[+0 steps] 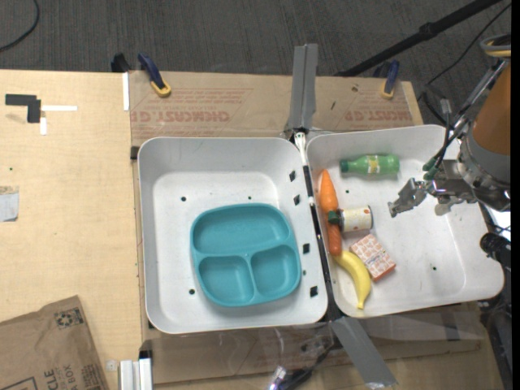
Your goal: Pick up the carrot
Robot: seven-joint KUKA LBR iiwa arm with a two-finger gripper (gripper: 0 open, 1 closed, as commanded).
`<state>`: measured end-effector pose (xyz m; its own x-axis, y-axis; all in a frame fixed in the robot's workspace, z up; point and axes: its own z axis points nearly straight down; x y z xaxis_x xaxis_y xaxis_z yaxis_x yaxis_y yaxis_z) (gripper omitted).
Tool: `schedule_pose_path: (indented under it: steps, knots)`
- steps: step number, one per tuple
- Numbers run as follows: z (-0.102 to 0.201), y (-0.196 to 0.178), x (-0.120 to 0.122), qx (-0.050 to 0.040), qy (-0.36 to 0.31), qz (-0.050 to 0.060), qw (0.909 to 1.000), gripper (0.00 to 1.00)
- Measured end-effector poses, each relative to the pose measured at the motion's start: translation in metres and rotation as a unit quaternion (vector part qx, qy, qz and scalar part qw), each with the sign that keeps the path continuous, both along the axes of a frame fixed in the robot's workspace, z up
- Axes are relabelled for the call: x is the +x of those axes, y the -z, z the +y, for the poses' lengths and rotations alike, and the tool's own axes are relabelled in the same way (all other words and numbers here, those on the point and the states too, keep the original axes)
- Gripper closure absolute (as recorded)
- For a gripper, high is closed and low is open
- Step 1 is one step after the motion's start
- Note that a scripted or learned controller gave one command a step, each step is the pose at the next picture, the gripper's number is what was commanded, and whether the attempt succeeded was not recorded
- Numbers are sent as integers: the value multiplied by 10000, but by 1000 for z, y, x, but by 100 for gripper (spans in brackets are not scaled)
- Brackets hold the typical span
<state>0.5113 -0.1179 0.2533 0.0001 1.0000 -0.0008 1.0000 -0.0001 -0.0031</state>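
Currently the pincer (404, 200) is hovering right of the carrot (327, 193), grip state indeterminable; next it needs moving left and lowering

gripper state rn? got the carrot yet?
Gripper: cannot be told whether open or closed from this view; it sits over the right bin, apart from the carrot, which lies by the bin's left wall. Nothing seen held.

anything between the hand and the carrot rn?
In the camera view, the small white can lies on its side between the hand and the carrot, its left end at the carrot. Bare white bin floor separates can and hand.
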Motion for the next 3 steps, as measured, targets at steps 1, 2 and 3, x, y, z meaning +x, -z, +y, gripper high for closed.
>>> schedule_pose_path:
  steps: [1, 2, 3]
  knots:
    - [73, 63, 81, 2, -911, 0, 9958, 0]
    - [119, 63, 80, 3, -990, -1, 9951, 0]
    - [47, 63, 60, 2, -924, 7, 9957, 0]
